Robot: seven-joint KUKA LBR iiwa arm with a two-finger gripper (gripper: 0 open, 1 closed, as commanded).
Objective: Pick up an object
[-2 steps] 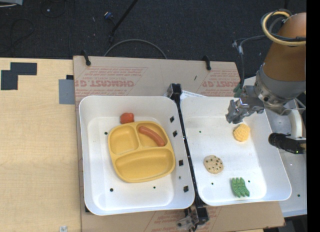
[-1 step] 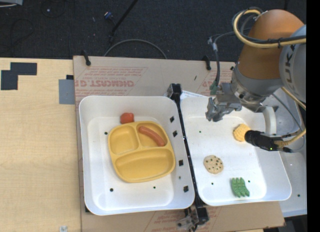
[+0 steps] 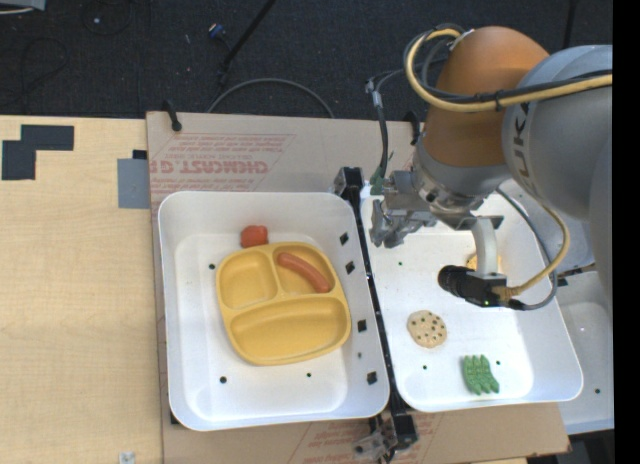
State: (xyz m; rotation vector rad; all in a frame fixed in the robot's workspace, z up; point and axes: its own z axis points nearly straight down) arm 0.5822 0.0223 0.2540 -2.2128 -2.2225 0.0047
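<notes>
The grey arm with its orange band (image 3: 490, 62) reaches in from the right. Its gripper (image 3: 392, 229) hangs over the far left corner of the right bin (image 3: 560, 367), close to the wall between the bins. Nothing lies directly under it that I can see. A round chocolate-chip cookie (image 3: 427, 329) lies in the right bin, below and to the right of the gripper. Near that bin's front sits a green toy vegetable (image 3: 480, 374). In the left bin (image 3: 190, 392), a yellow divided plate (image 3: 285, 337) holds a sausage (image 3: 304, 270) in its upper right compartment.
A small red-orange piece (image 3: 254, 236) rests just behind the yellow plate. A black fitting on a yellow cable (image 3: 470, 284) hangs from the arm over the middle of the right bin. Cardboard (image 3: 230, 157) lies under both bins.
</notes>
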